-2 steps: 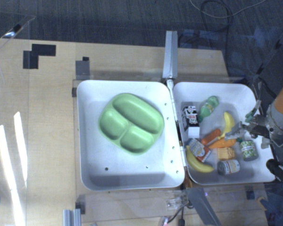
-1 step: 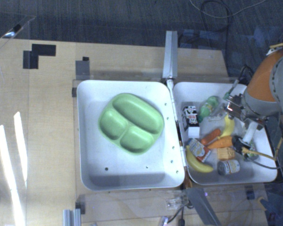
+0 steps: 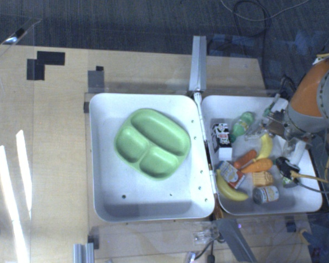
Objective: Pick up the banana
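Nearest the bottom of the frame, in the lower left corner of the right bin (image 3: 312,204), lies the banana (image 3: 233,190). It is a curved yellow fruit close against the wall that divides this bin from the left bin (image 3: 98,147). Its long axis runs from upper left to lower right, bowed with the hollow side facing up and to the right. The lower right tip points toward a small can (image 3: 265,194) just beside it. A small packet (image 3: 229,173) sits against the upper end and seems to overlap it.

Further up are two orange carrots (image 3: 252,162), lying roughly across the bin. Above them is a second slim yellow piece (image 3: 266,146), standing nearly vertical in the frame. We judge it may also be a banana, but are not sure.

The arm (image 3: 312,100) comes in from the right edge. The jaws sit at the upper right of the right bin, above the clutter. Whether they are open or closed we cannot tell, and nothing is seen held.

Key relation: the curved banana lies well down and to the left of the jaws, with the carrots between. The upright yellow piece is much nearer. A grasp would best close across the short axis.

Farther up are a green object (image 3: 242,124) and a small carton (image 3: 221,133). The left bin holds a green divided plate (image 3: 152,142) on the worktop (image 3: 44,174).
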Motion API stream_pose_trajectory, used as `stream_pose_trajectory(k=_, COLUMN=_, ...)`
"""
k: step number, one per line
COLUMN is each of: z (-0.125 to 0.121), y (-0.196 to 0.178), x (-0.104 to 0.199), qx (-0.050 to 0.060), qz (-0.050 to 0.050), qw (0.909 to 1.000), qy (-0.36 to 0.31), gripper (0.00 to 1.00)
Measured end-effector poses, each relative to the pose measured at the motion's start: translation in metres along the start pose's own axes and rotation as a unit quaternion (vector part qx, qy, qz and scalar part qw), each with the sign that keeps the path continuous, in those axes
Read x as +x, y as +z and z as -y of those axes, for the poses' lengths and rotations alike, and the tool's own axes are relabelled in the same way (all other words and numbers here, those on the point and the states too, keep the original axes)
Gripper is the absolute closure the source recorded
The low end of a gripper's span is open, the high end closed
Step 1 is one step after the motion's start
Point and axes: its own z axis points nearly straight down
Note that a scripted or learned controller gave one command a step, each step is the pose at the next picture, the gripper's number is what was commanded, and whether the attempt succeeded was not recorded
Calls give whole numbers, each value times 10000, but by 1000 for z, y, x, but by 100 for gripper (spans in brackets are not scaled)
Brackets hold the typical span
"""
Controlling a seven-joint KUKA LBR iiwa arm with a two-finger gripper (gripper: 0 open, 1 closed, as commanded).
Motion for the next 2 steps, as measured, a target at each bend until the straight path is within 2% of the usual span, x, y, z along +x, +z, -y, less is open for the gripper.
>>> stream_pose_trajectory(k=1, z=-3, y=-13, x=2, qx=-52, qz=6, qw=10000, qy=-40, gripper=100)
stream_pose_trajectory(k=2, z=-35, y=-100, x=29, qx=-29, qz=33, qw=9990, qy=445, gripper=100)
